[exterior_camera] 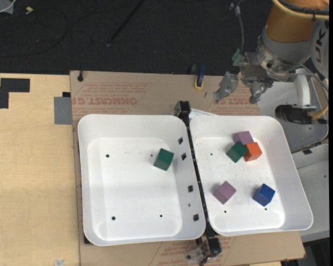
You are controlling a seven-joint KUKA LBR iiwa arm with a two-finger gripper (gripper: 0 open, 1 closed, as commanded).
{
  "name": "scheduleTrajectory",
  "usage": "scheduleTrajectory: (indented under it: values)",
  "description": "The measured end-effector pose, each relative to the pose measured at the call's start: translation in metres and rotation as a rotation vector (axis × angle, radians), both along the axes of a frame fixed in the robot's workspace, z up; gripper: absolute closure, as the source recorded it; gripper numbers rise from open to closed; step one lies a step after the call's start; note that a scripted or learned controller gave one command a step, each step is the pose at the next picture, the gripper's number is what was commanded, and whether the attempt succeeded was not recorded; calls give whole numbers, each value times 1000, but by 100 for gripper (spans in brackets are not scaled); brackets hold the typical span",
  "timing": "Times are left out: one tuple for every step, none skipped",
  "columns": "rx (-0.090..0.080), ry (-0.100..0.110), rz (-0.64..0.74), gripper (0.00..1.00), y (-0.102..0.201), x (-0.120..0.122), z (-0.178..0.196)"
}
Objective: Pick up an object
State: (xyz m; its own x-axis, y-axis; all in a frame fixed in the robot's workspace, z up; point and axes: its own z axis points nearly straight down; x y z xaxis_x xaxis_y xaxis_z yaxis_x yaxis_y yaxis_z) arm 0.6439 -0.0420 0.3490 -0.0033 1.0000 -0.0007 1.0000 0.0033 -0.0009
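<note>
While the arm [291, 21] reaches in from the upper right, its gripper [241, 92] hangs above the cardboard backing [133, 93] just beyond the far rim of the right bin [299, 204], at about one o'clock from the bench's middle. Its two fingers are spread wide apart with nothing between them.

Five cubes lie in the right bin. A pale purple cube [243, 138], a dark green cube [236, 152] and an orange cube [252, 151] are bunched together, touching, toward twelve o'clock in that bin. A second purple cube [224, 192] lies toward seven o'clock, and a blue cube [263, 195] lies near it at about five o'clock.

One green cube [163, 159] lies alone in the left bin [89, 204], toward two o'clock from that bin's middle, near the divider where the bins meet.
</note>
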Motion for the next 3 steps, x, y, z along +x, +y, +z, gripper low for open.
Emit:
scheduleTrajectory:
  values:
    - [0, 0, 2, 100, -2, 0, 9]
    - [0, 0, 1, 100, -1, 0, 26]
    - [0, 0, 0, 100, 2, 0, 35]
